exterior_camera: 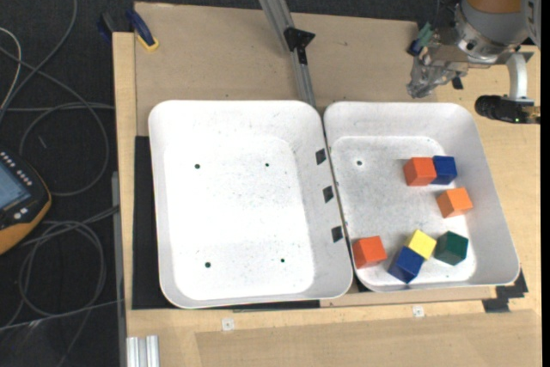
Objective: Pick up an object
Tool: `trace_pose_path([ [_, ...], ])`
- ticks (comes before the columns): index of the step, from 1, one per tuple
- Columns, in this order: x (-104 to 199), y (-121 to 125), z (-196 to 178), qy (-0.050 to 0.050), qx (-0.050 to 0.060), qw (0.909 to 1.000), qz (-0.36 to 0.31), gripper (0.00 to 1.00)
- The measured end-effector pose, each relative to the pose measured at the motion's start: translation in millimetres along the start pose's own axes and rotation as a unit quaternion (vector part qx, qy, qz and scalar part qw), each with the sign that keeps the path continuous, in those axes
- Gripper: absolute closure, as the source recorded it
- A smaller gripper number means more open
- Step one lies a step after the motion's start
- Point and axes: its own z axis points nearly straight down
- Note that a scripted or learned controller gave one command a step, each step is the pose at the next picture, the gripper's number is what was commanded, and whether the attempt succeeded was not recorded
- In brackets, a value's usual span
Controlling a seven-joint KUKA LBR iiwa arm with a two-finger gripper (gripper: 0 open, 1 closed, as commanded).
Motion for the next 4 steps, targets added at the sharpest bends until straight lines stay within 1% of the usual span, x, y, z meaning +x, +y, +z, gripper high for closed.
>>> trace_pose_path([
  [1,54,-20,-11,0.002,0.004,1.0,-0.002,1.0],
  [2,95,-36,-10,0.002,0.005,1.0,-0.002,1.0],
  [3,144,-52,-19,0.003,0.005,1.0,-0.002,1.0],
  [4,195,-78,-10,0.002,0.006,1.0,-0.002,1.0],
])
